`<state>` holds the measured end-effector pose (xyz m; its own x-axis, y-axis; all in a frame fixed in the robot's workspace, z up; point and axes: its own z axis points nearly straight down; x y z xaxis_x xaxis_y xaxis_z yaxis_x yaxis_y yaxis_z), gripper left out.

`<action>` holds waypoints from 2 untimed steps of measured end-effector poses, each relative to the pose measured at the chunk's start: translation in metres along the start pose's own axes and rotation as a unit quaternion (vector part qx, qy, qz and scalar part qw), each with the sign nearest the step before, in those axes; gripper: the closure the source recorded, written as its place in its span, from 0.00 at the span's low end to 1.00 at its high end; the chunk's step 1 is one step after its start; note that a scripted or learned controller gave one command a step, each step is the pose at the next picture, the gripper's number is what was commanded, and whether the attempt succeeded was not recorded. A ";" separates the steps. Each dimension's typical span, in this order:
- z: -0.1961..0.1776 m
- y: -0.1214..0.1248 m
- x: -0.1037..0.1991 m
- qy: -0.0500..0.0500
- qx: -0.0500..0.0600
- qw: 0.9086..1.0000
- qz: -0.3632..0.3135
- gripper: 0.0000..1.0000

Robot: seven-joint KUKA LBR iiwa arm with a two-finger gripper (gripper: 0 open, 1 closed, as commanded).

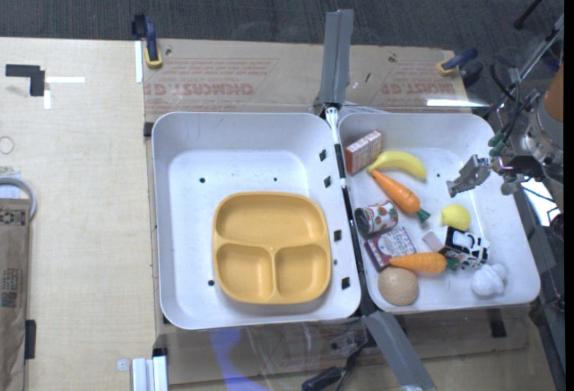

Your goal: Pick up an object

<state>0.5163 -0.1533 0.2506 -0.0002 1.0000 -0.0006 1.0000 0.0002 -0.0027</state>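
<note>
Beside one banana [401,164], two carrots [397,191].

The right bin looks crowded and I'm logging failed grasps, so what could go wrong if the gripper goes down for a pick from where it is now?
1. The gripper hangs over bare floor of the right bin, near the lemon; a straight descent may close on nothing.
2. The lower carrot, snack packet, can and black-and-white toy lie packed together, so fingers may catch or shove a neighbour.
3. The round lemon could roll away when nudged.
</note>
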 end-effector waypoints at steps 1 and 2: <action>0.107 0.038 0.026 0.000 0.001 1.000 0.024 0.00; 0.160 0.063 0.048 0.000 0.001 1.000 -0.001 0.00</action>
<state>0.5786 -0.1057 0.0904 -0.0031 1.0000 0.0003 1.0000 0.0031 -0.0042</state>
